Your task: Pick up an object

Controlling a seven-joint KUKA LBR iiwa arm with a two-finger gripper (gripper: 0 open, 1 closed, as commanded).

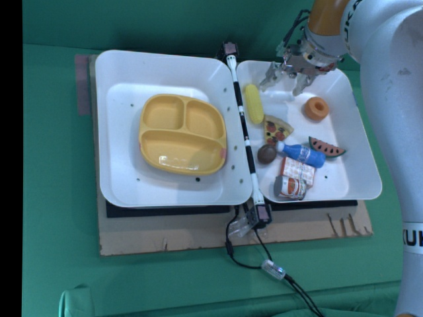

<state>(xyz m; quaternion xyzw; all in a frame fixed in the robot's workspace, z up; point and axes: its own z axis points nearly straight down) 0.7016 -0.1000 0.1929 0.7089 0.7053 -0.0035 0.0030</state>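
Observation:
My gripper (284, 79) hovers over the far end of the right bin (357, 177) with its fingers spread open and nothing between them. Below it in that bin lie a yellow corn cob (254, 104), an orange doughnut (316, 108), a pizza slice (275, 129), a brown round piece (266, 154), a blue and white bottle (303, 154), a watermelon slice (326, 148) and a red and white can (294, 178). The doughnut sits just to the right of and nearer than the fingers.
The left bin (119, 170) holds a yellow divided plate (183, 135). A black and white rod (241, 124) runs along the seam between the bins. Cables (264, 259) trail off the bench's near edge.

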